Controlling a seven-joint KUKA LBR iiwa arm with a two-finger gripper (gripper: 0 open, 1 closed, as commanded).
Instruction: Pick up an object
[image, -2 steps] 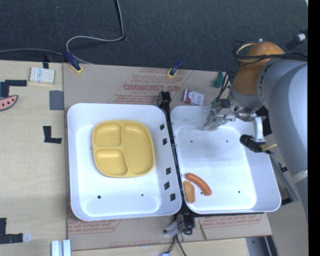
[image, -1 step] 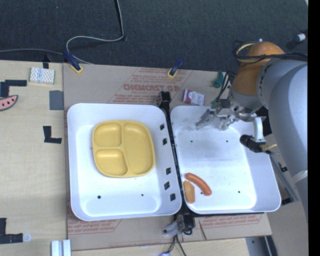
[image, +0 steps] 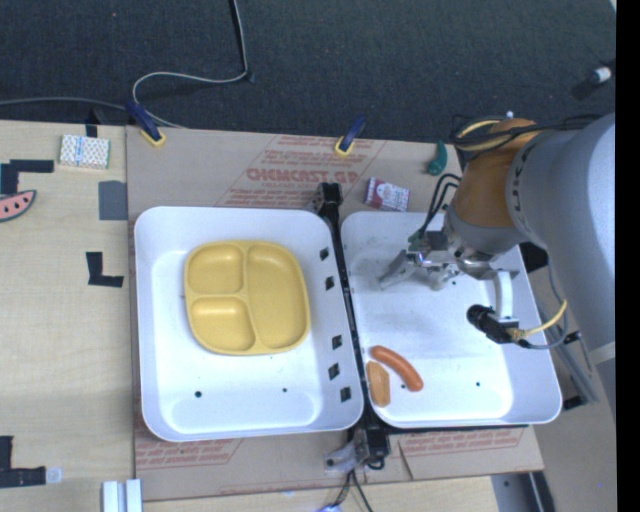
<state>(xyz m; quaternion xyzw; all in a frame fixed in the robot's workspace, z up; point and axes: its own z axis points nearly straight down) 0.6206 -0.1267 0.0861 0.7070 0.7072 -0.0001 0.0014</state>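
Note:
An orange-red sausage (image: 398, 367) lies near the front left of the right bin (image: 520, 400). A shorter tan bun-like piece (image: 378, 384) sits just beside it, against the bin's left wall. My gripper (image: 402, 264) hovers over the back half of the right bin, well behind both pieces. It points left and is open, with nothing between its fingers. A yellow divided plate (image: 246, 297) rests in the middle of the left bin (image: 160, 400).
The grey arm with its orange band (image: 490, 190) covers the back right of the right bin. A black cable and plug (image: 495, 322) hang over that bin's right side. A small wrapped packet (image: 386, 194) lies on the cardboard behind the bins.

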